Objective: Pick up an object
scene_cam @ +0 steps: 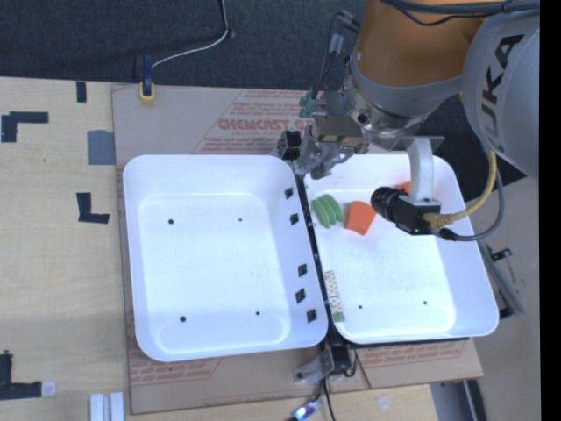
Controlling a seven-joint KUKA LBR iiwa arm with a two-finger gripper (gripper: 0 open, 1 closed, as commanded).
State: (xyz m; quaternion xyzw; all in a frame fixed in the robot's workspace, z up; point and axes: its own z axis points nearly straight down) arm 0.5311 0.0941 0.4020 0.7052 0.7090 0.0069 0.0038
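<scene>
Green ridged piece (326, 210) and orange block (358, 217) lie touching in the right bin (456, 318), near the divider. Gripper (317, 163) hovers just above them; its grasp cannot be told. Nothing lifted yet; the pick remains.

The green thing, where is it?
The green thing lies in the right bin, near its top-left corner by the divider between the bins, beside an orange block and just below the gripper.
</scene>
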